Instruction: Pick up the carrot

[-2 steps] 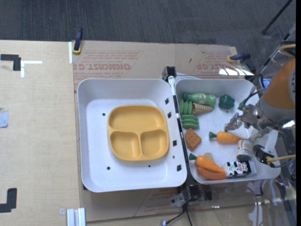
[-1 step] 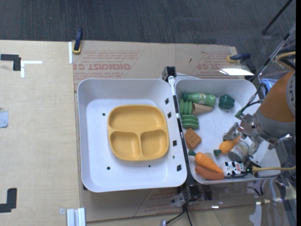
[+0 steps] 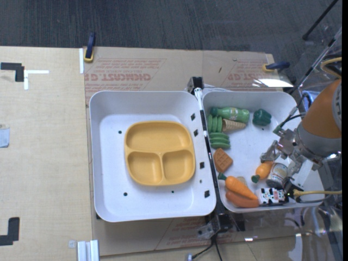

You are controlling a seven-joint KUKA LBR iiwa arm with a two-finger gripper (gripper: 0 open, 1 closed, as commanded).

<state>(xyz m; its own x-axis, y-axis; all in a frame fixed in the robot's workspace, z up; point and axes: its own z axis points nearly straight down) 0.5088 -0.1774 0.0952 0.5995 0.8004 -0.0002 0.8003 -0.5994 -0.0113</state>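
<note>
Two bins: shallow white plastic, side by side – the left bin (image 3: 103,162) bears a yellow three-compartment plastic plate (image 3: 160,152); the right bin (image 3: 247,140) holds the toy food.

Carrot: orange toy carrot with a green stub at its top (image 3: 239,186), lying flat near the front wall of the right bin, tip pointing toward the front right corner. A second orange, sausage-like piece (image 3: 242,200) lies touching it on the front side; whether that is another carrot I cannot tell.

Claw: grey two-finger gripper (image 3: 283,165) low over the right side of the right bin, to the right of the carrot – cannot tell from this slant whether it stands wide or narrow; nothing is visibly held.

Step in hand: approach, by my judgement. The carrot is not yet grasped.

Next move calls for: shifting left and toward the front wall, lining up across the carrot's narrow body, coming down without catching the neighbouring piece.

Count, right bin: one green bottle (image 3: 232,113); one dark green pepper (image 3: 261,117); one cone-shaped piece (image 3: 234,125); two green ribbed pieces (image 3: 219,140); one brown waffle-textured square (image 3: 222,160); one small orange fruit with green stem (image 3: 262,171); one small tin can (image 3: 278,174); one black-and-white block (image 3: 273,196).
</note>
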